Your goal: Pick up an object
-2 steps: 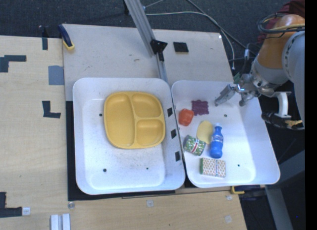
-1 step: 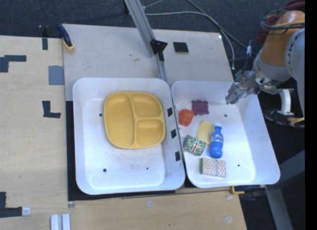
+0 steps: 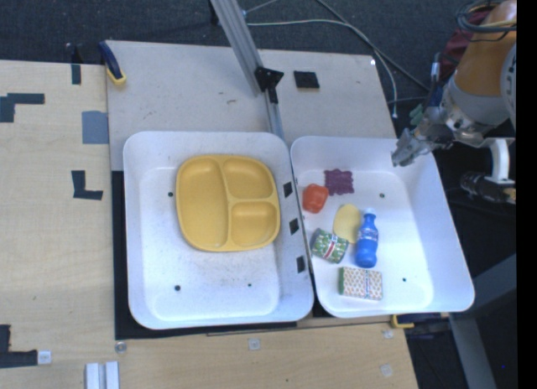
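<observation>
The tool [image 3: 403, 153] hangs over the far right rim of the right bin [image 3: 436, 211]; it is too small and blurred to tell its state, and nothing can be made out in it. The arm [image 3: 482, 69] is cut off at the right. In that bin lie a purple lump [image 3: 339, 181], orange piece [image 3: 315, 198], yellow object [image 3: 346, 220] partly behind the blue bottle [image 3: 367, 241], green can [image 3: 330, 246] and patterned box [image 3: 361, 283]. The left bin [image 3: 151, 211] holds a yellow tray [image 3: 227, 202].
</observation>
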`<state>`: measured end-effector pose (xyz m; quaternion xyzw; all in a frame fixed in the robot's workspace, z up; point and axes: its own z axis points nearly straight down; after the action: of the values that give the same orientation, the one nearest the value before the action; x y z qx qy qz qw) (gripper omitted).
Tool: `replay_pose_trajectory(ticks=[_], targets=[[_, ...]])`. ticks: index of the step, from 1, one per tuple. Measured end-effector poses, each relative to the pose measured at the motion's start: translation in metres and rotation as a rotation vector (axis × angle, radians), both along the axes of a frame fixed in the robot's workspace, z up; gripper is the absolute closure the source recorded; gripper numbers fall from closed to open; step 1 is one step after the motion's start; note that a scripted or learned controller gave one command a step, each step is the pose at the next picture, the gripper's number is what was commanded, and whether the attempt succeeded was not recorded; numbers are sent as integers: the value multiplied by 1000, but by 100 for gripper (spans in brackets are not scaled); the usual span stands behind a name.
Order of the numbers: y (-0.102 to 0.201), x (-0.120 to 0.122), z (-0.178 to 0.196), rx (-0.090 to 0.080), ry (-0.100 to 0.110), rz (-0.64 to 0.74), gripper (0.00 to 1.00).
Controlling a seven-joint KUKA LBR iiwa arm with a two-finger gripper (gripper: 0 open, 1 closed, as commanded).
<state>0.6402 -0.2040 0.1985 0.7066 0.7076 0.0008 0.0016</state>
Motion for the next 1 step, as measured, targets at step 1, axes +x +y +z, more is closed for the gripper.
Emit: replay_pose_trajectory(ticks=[1], targets=[[1,1,16,1,2,0,100]])
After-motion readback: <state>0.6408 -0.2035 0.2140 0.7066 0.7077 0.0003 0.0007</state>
